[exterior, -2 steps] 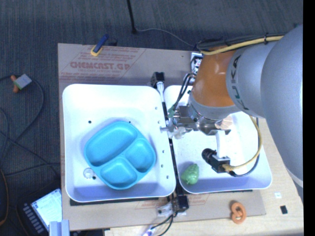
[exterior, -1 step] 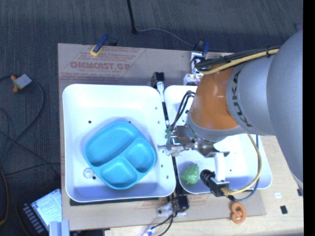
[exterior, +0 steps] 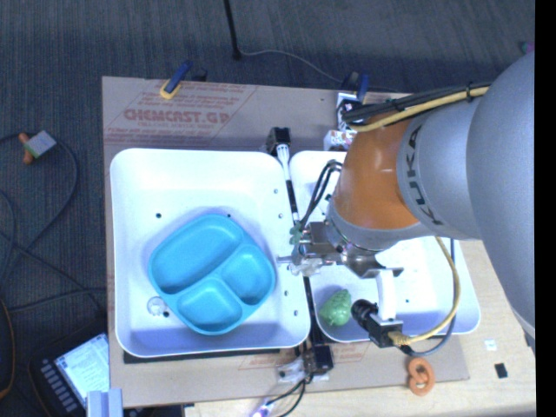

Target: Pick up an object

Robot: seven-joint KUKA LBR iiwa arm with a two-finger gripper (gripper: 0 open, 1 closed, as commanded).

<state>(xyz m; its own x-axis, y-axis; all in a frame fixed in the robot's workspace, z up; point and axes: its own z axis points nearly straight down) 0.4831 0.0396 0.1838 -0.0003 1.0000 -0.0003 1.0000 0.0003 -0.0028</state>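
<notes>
Camera view, left to right: left white bin [exterior: 130,181] on the table holds a blue three-compartment tray [exterior: 213,272], plus a small clear round thing [exterior: 156,305] near its lower left corner. Tray looks like rigid, light plastic, slick, wide; best taken by a rim edge. Right bin [exterior: 465,315] holds a small green lumpy object [exterior: 335,307] at its lower left, probably soft and light, easy to pinch across its middle. Pincer [exterior: 304,254] sits over the divide between bins, above the green object; can't tell its state, arm [exterior: 391,181] crowds it.
</notes>
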